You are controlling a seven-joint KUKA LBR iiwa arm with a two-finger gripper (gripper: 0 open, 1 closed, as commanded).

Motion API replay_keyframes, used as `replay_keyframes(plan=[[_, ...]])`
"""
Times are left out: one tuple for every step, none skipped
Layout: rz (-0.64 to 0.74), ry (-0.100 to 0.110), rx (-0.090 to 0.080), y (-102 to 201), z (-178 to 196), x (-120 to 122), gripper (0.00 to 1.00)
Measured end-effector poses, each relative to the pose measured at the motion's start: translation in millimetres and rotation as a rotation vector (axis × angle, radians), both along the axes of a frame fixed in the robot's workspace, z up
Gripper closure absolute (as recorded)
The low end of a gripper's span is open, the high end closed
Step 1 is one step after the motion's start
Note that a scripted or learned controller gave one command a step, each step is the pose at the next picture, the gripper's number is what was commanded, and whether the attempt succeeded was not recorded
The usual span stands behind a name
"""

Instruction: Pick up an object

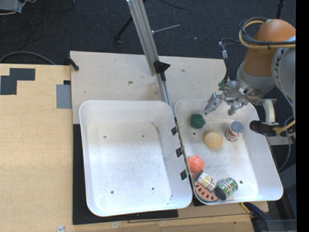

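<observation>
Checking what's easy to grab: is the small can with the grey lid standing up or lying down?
Upright. The can shows its round grey top to the camera, red-and-white side below it.

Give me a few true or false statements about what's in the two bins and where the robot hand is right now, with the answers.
1. The hand hangs over the right bin. True.
2. The hand grips the dark green ball. False: the ball lies on the bin floor, below and left of the open fingers.
3. The small can with a red label stands right of the tan ball. True.
4. The orange ball lies in the left bin. False: it sits in the right bin, by the divider.
</observation>
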State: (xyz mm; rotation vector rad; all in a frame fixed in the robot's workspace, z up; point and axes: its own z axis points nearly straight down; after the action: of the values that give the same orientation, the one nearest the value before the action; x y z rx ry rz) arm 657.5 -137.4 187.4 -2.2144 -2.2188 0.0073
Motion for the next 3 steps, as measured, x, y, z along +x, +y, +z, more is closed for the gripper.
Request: replay_keyframes(plan=[[-0.001,-0.007,0.000,-0.6,-60.2,5.5,0.00],[0.002,-0.034,-0.004,-0.2,-65.0,12.8,0.00],[0.002,-0.030,-0.002,0.4,-57.4,12.1,1.00]])
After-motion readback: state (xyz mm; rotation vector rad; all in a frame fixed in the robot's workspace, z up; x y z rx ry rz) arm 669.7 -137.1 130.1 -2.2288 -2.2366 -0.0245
